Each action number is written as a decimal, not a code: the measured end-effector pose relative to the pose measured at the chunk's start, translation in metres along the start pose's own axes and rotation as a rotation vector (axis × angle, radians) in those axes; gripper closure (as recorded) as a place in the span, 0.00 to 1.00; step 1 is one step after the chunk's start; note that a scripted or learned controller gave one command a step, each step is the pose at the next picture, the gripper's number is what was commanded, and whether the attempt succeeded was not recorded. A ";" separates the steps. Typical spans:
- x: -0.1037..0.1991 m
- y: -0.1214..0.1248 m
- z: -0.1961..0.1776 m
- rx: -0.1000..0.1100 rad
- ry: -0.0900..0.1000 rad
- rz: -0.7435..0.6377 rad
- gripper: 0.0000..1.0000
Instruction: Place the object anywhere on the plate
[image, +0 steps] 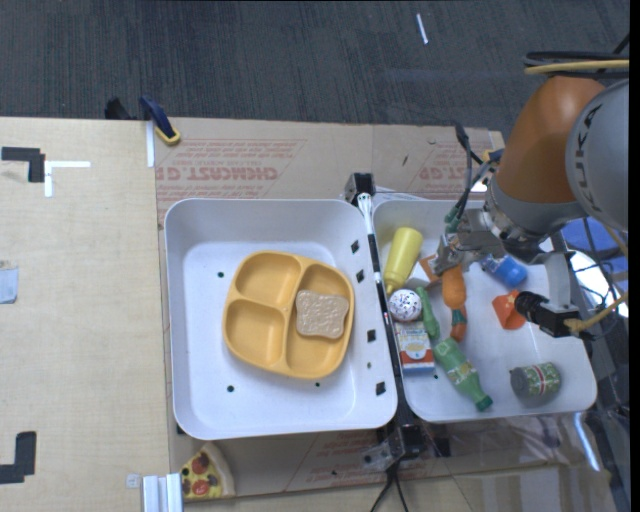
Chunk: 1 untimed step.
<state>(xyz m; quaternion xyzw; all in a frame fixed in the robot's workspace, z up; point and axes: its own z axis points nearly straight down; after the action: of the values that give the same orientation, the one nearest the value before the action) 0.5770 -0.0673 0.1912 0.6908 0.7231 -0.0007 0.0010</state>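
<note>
One fixed overhead camera, slanted down, both bins (190, 330)

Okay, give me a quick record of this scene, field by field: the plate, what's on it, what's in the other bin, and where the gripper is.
plate: yellow divided plate in the left bin
on plate: slice of toast in the right compartment
right bin: yellow bottle, white dotted ball, green bottle, carrot, can, small carton
gripper: over the right bin, beside the yellow bottle
grasp: cannot tell
</note>
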 end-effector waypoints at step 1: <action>0.000 0.000 0.000 0.000 0.000 0.000 0.00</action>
<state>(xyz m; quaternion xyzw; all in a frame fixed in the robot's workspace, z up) 0.5770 -0.0673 0.1912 0.6907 0.7231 -0.0007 0.0010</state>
